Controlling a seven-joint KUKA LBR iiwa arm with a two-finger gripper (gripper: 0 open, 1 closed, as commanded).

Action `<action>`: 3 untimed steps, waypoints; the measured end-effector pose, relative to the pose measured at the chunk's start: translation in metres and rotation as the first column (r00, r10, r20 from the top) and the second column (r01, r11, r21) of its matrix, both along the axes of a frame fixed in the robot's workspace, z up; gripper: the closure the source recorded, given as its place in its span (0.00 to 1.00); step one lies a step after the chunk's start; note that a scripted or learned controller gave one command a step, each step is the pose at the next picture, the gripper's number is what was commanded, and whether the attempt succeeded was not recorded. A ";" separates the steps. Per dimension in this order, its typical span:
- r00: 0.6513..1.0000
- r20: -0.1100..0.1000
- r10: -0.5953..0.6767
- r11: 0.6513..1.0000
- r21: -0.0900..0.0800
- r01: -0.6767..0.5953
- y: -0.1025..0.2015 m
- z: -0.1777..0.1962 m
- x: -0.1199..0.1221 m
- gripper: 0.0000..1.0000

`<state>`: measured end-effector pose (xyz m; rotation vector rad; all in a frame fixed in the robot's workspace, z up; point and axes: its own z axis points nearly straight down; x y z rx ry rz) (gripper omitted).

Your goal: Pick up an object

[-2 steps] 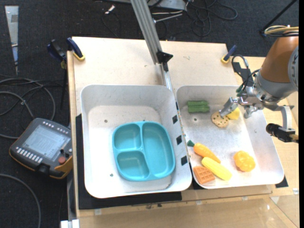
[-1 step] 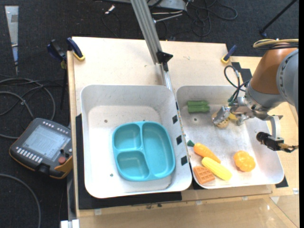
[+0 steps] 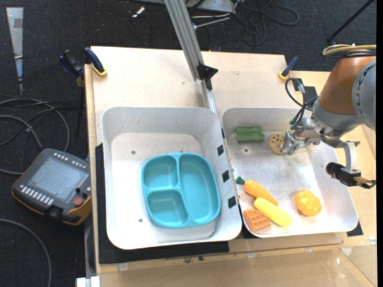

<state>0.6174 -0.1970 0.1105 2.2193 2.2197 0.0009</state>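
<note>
Toy foods lie in the right bin (image 3: 350,217): a green piece (image 3: 249,134) and tan cookie (image 3: 276,142) at centre right, carrot (image 3: 259,190), corn (image 3: 273,212), waffle (image 3: 257,220) and yellow fruit (image 3: 307,202) lower right. Beside the cookie sits the end effector (image 3: 289,147); its opening cannot be told.

The arm (image 3: 350,100) is grey and rounded, with a broad orange band (image 3: 341,91) above the wrist. Black cables (image 3: 297,91) loop along its side, and the gripper (image 3: 290,145) is small and silvery metal.
</note>
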 end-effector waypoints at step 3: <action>1.000 0.001 0.008 1.000 0.002 -0.008 0.059 0.109 0.008 1.00</action>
